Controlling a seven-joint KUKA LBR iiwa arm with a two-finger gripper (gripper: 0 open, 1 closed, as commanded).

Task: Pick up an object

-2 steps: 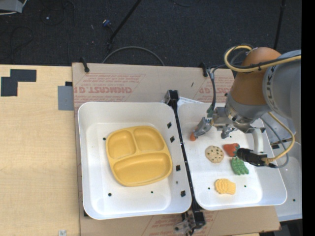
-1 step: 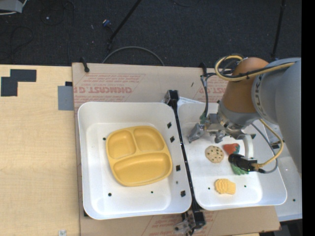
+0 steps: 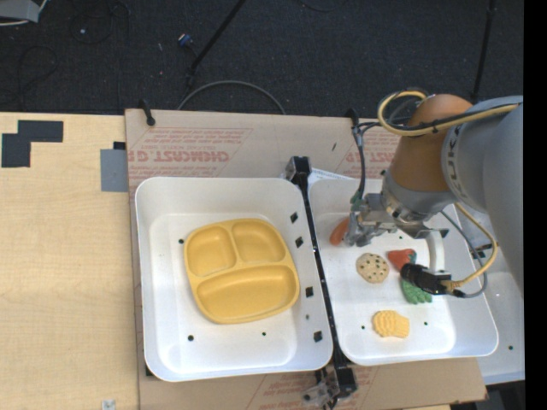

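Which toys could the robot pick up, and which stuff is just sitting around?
For the job:
hand
orange piece
cookie
red piece
green piece
yellow corn

Just lying about:
yellow divided tray
left bin
right bin
cardboard

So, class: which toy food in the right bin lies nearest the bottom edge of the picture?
The yellow corn piece. The cookie and the green piece both lie higher up.
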